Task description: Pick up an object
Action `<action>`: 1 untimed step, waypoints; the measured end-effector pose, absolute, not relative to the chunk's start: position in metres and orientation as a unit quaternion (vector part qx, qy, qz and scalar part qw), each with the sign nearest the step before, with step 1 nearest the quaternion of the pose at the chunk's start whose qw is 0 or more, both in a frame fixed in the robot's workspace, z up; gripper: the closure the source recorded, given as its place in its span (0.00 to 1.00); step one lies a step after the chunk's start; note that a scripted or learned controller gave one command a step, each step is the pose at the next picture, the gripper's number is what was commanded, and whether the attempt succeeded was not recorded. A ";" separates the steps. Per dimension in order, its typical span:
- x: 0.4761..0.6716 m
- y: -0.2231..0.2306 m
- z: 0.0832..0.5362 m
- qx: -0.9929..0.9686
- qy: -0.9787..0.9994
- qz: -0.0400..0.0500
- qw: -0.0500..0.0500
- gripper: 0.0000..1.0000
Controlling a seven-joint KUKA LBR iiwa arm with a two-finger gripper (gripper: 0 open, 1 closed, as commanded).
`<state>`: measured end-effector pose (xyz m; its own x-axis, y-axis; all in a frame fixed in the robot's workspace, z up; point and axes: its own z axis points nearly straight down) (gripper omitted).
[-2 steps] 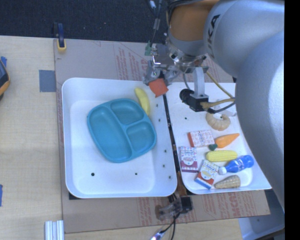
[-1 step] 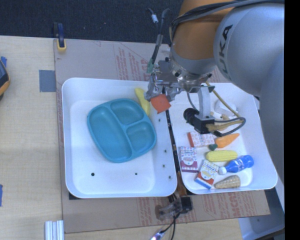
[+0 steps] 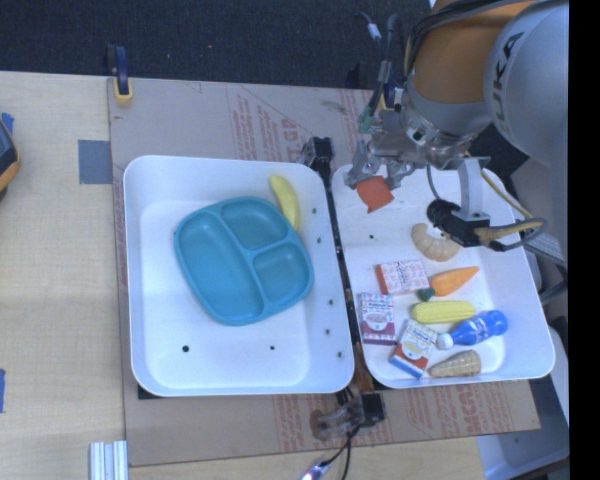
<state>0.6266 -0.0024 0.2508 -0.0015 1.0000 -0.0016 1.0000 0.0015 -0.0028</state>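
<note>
Camera view: gripper [image 3: 378,175] low over far end of right bin [image 3: 536,298], fingers closed on small red-orange piece [image 3: 376,195], seemingly just clear of the floor. Grasp apparently made; lift-out left. Piece looks blocky, matte, toy-like, partly hidden from above.

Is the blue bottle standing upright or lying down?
Lying down. The blue bottle rests on its side in the right bin, beside the corn.
</note>
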 end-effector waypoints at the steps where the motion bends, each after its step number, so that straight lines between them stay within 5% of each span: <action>1: 0.632 0.051 0.220 -0.705 -0.709 0.002 0.001 1.00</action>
<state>0.6316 0.0510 0.2205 -0.0061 1.0000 -0.0010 1.0000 0.0061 -0.0052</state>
